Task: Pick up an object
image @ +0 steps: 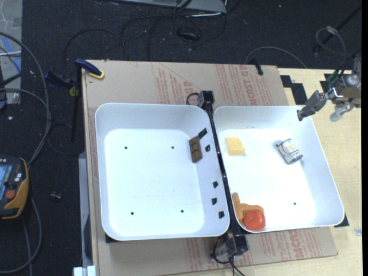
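**Small can, waiting in the right bin**

Small can lying on its side on the floor of the right bin, toward the far right corner, well apart from everything else. Nearest to the gripper and so the likeliest pick, though any item would serve. Yellow block lying flat near the centre divider, also free on all sides. Orange-red toy tucked into the near corner against the wall, probably awkward for two fingers. Brown bar leaning on the inner slope of the left bin, apparently slid there. Gripper poised just beyond the right bin's far right rim, fingers spread apart and holding nothing, presumably parked clear for an unobstructed look at both bins before descending.
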Controlling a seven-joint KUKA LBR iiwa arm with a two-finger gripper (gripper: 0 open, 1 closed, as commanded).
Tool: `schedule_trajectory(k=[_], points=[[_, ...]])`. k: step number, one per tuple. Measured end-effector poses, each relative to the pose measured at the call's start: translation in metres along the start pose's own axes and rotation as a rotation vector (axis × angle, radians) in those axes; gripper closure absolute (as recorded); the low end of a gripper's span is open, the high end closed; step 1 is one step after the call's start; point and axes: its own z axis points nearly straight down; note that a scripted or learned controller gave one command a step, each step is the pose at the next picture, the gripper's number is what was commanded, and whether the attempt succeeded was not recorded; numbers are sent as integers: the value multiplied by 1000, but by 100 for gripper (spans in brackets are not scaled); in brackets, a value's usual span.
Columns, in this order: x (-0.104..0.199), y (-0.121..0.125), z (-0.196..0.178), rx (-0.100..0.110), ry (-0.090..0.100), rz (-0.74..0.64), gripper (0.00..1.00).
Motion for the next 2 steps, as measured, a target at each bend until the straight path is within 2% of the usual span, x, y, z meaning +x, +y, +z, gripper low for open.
schedule_trajectory(k=[1,2], points=[[3,14,-10,1,0,0,0],[3,13,-9,2,0,0,0]])
